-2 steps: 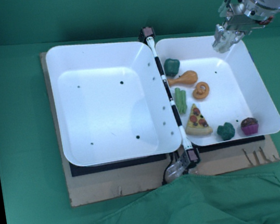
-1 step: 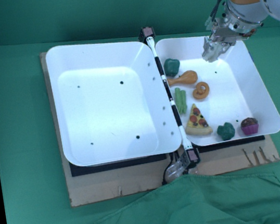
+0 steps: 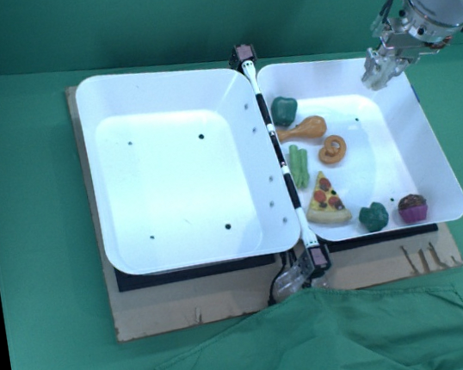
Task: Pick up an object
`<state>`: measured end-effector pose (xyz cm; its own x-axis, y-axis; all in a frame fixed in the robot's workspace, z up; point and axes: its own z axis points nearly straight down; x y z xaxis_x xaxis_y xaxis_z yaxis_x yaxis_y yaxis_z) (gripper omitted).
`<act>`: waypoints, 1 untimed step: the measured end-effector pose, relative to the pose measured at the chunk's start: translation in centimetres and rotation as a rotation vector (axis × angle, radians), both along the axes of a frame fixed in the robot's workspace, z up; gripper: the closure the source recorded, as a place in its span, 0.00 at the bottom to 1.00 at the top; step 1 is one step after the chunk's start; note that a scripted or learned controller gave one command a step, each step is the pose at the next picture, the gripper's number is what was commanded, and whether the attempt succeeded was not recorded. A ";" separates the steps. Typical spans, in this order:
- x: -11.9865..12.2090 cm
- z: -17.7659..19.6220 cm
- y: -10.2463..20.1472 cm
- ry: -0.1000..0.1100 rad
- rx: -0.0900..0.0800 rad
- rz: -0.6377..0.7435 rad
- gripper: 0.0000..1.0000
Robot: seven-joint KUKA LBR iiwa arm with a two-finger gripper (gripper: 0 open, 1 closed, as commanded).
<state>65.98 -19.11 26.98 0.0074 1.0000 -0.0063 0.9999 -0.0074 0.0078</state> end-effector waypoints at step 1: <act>-3.7 -2.8 6.5 0.009 0.007 0.009 1.00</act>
<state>62.27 -12.59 24.20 -0.0013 1.0000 0.0009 1.0000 0.0013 -0.0012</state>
